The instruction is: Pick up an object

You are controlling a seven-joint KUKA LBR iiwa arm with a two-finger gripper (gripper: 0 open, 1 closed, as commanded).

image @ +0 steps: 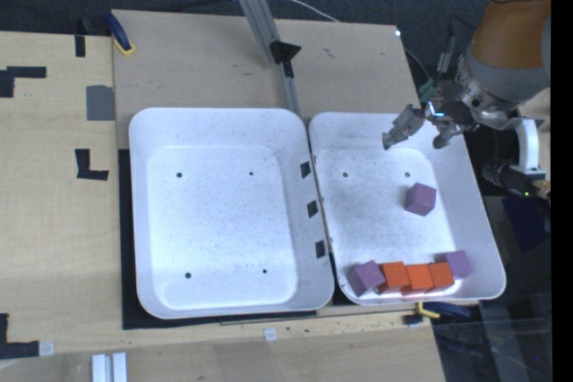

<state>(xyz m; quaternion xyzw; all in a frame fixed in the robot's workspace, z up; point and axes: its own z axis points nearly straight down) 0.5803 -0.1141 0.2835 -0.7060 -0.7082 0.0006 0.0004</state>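
Observation:
My gripper (418, 132) hangs over the far part of the right bin (474, 192), fingers spread open with nothing between them. A purple cube (420, 199) lies alone in that bin's middle, below and slightly right of the gripper. Along the bin's near edge sit a purple block (365, 276), an orange block (395, 275), another orange block (417, 278), a third orange block (440, 275) and a small purple block (458, 263), packed in a row.
The left bin (143, 192) lies beside the right one, joined by black clips (312, 208). A slanted metal pole (255, 0) rises behind the bins. Cables run across the bench at the back right.

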